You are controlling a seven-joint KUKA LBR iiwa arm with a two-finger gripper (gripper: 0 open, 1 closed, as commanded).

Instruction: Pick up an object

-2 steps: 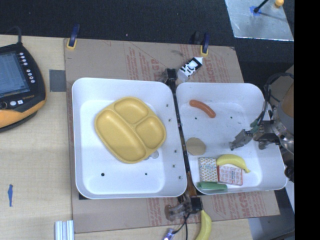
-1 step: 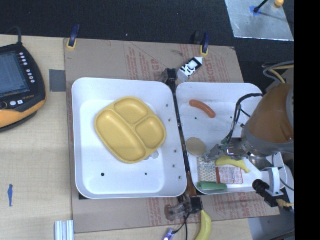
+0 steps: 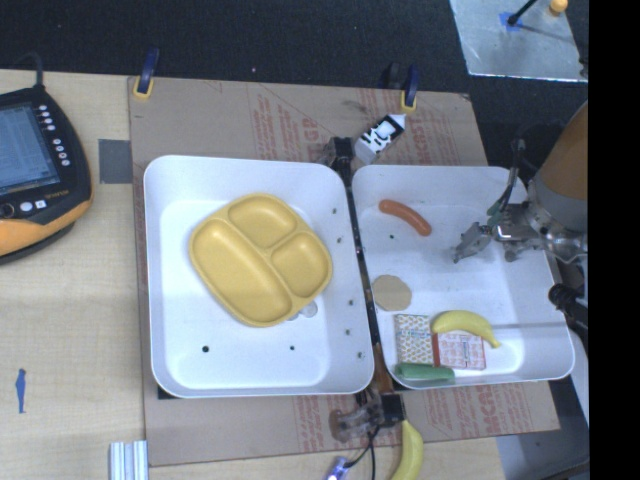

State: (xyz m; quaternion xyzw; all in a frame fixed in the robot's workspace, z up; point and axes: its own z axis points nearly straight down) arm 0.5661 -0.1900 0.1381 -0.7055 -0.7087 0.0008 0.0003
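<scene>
A tablet (image 3: 35,173) with an orange rim lies at the bench's left edge. Blue clamps (image 3: 146,72) pin the cardboard (image 3: 250,118) (printed in red) beneath the bins. A banana (image 3: 408,450) lies on the cardboard below the right bin.

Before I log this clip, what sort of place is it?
Likely a robotics lab bench: two white bins clamped on cardboard, a teach pendant at left, and toy food such as a yellow banana.

Hot dog (image 3: 405,217), cookie (image 3: 392,292), banana (image 3: 465,325), right bin (image 3: 520,363)
</scene>
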